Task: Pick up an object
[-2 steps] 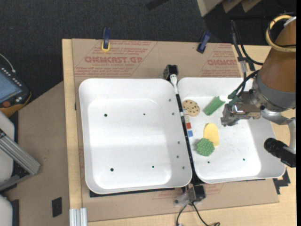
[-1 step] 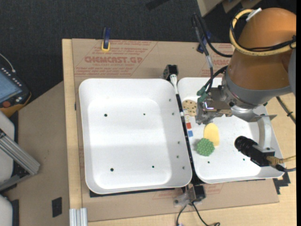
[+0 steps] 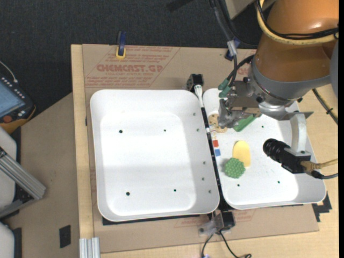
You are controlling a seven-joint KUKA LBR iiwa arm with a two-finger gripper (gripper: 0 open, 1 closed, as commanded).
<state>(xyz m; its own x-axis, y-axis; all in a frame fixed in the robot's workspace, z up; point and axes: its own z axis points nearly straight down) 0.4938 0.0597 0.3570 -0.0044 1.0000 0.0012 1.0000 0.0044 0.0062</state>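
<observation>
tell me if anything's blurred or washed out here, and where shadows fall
Camera view: the arm's orange band is close to the lens and soft; the left bin is bright, near washed out in its upper half, greyer across its lower half; the green knobbly ball and yellow piece in the right bin read fairly sharp.

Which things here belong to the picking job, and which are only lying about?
For the job: hand; right bin; in it, yellow piece, green knobbly ball, green piece by the hand.
Lying about: left bin; blue clamp; cardboard sheet.
</observation>
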